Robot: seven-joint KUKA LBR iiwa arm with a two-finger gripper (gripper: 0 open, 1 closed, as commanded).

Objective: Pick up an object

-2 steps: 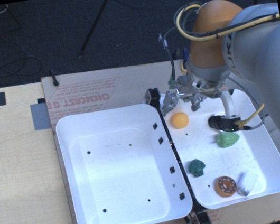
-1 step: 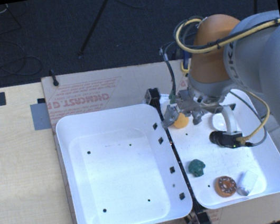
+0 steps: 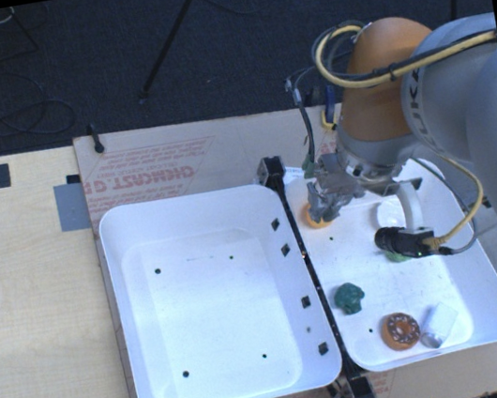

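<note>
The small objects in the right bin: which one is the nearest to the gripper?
The orange object at the bin's upper left, directly under the gripper. The dark green lump and the sprinkled doughnut lie further toward the front.

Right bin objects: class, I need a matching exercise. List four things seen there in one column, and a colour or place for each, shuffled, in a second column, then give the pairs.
Things
1. toy doughnut
2. crumpled lump
3. gripper
4. clear plastic piece

Descriptions
A. dark green, near the divider
B. at the bin's far left corner, over an orange thing
C. brown with sprinkles, near the front edge
D. see-through, right of the doughnut

Pairs: 1-C, 2-A, 3-B, 4-D
</note>
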